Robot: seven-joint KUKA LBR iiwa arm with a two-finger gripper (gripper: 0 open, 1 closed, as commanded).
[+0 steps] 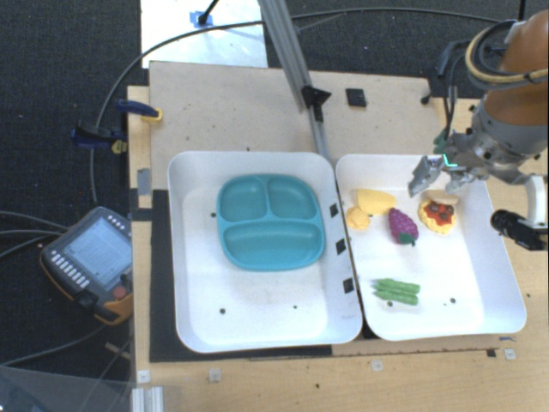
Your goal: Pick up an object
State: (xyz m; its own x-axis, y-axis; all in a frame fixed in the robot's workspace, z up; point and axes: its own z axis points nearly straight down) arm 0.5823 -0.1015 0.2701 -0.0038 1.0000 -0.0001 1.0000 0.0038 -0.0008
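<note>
In the right bin (480, 307) lie a yellow toy piece (371, 204), a purple bunch of grapes (402, 226), a small pizza slice (438, 215) and green beans (396, 291). My gripper (436, 177) hangs over the bin's far part, just above and left of the pizza slice, to the right of the yellow piece. Its fingers stand apart with nothing between them.
The left bin (197, 307) holds a teal divided plate (271, 222). A metal pole (287, 41) slants down to the bins' far edge. A teach pendant (90, 260) and cables lie off the bench at the left.
</note>
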